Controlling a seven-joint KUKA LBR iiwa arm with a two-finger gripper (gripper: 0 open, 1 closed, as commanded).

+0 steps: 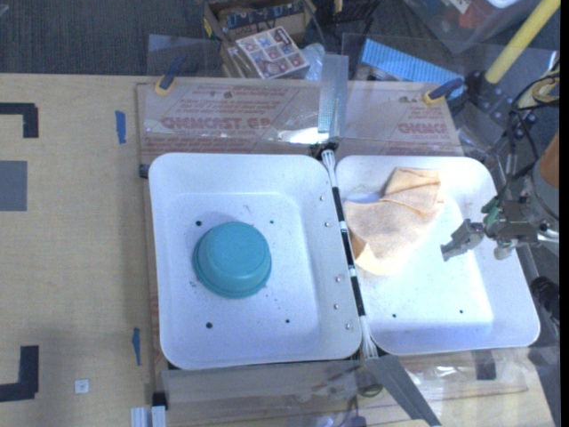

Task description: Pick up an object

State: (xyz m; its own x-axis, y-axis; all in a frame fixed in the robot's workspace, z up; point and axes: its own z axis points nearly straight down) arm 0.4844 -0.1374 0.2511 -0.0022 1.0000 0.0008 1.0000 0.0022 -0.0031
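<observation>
A teal bowl (233,258) lies upside down in the middle of the left bin (178,185). A crumpled tan cloth (396,219) rests in the right bin (462,318), against its left wall and toward the back. My gripper (480,245) hangs over the right bin's right half, just right of the cloth and apart from it. It is open, its fingers (457,242) spread with only white bin floor between them.
A central divider (345,256) separates the two bins. Clear plastic sheets and clamps sit behind the bins, with boxes and clutter beyond. Cables and the arm's mount (533,194) stand at the right edge. The wooden bench (71,238) stretches to the left.
</observation>
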